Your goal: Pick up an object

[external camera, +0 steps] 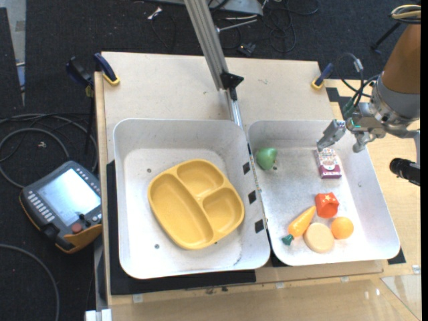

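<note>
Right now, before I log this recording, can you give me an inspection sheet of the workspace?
Surface: wooden bench bearing left bin and right bin.
Job's things: green pear, small box, red pepper, carrot, orange, pale round fruit, all in right bin.
Clutter: yellow divided plate in left bin.
End effector: above right bin's far edge, holding nothing.
Cables: on floor.
Surroundings: teach pendant at left.
</note>
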### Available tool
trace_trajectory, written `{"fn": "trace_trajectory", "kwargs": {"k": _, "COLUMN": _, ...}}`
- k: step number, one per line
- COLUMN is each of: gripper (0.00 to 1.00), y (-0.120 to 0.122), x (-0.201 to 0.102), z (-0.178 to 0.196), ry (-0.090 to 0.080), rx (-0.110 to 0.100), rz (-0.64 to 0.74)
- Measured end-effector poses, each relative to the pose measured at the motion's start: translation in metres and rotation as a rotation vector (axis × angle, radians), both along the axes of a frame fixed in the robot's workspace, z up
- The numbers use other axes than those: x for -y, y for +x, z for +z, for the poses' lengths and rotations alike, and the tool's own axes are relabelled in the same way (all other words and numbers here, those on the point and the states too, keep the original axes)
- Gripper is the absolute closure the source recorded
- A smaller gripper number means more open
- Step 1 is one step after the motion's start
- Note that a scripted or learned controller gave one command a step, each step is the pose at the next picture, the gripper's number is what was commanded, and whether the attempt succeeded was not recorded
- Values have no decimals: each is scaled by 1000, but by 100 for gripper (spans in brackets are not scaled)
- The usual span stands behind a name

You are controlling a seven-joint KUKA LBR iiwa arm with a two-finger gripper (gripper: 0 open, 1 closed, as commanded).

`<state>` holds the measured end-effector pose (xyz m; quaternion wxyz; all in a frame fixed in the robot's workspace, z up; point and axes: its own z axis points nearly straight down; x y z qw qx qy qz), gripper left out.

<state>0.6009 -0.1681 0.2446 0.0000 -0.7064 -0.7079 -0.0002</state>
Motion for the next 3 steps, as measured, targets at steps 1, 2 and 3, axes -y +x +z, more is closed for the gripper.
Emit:
{"fn": "trace_trajectory", "kwargs": {"k": 1, "gripper": 0, "y": 0, "x": 0, "z": 0, "ry": 0, "rx": 0, "rz": 0}}
{"fn": "trace_trajectory", "kwargs": {"k": 2, "gripper": 0, "y": 7, "x": -2, "z": -47, "ry": 0, "rx": -4, "rz": 2}}
{"fn": "trace_trajectory", "kwargs": {"k": 3, "gripper": 0, "y": 5, "x": -4, "z": -111, "ry": 1, "rx": -6, "rz": -2}}
